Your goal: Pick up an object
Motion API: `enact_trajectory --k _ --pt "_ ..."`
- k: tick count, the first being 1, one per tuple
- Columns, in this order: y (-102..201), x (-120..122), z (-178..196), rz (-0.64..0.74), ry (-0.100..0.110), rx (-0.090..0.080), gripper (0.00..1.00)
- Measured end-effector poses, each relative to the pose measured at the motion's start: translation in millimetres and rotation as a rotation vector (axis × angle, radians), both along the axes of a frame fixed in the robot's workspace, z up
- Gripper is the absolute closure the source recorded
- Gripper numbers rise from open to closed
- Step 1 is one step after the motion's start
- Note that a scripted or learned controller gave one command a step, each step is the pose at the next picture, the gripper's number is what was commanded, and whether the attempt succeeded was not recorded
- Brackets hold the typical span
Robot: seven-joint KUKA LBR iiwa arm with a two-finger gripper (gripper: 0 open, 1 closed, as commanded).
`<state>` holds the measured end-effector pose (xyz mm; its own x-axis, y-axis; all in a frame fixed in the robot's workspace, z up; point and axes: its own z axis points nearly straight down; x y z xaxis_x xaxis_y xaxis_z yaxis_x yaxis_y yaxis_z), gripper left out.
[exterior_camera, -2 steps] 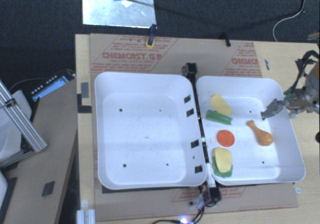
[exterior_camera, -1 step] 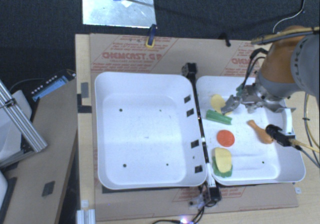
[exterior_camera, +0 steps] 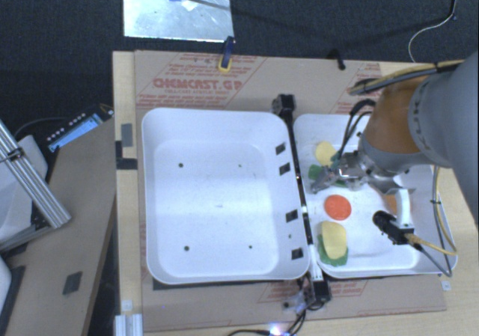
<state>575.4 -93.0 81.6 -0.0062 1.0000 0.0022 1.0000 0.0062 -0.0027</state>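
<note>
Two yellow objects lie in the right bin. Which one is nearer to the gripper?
The upper yellow object, just left of the gripper. The other yellow object, resting on something green, lies lower, beyond the orange-red disc.

Robotics lab or test cell. Grey industrial arm reaches over two white bins fixed on a printed cardboard sheet on the tabletop. Aluminium framing at left, loose cables, dark carpet floor.

Left bin open throughout, right bin crowded by arm, red disc, yellow-green piece, seemingly little passage between
</note>
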Motion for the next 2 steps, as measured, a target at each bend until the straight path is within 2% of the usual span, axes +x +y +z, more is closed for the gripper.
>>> enact_trajectory --k 1,2 --pt "7 -22 2 -0.005 -0.001 -0.001 0.0" --pt "7 -20 14 -0.005 -0.005 -0.003 1.0"
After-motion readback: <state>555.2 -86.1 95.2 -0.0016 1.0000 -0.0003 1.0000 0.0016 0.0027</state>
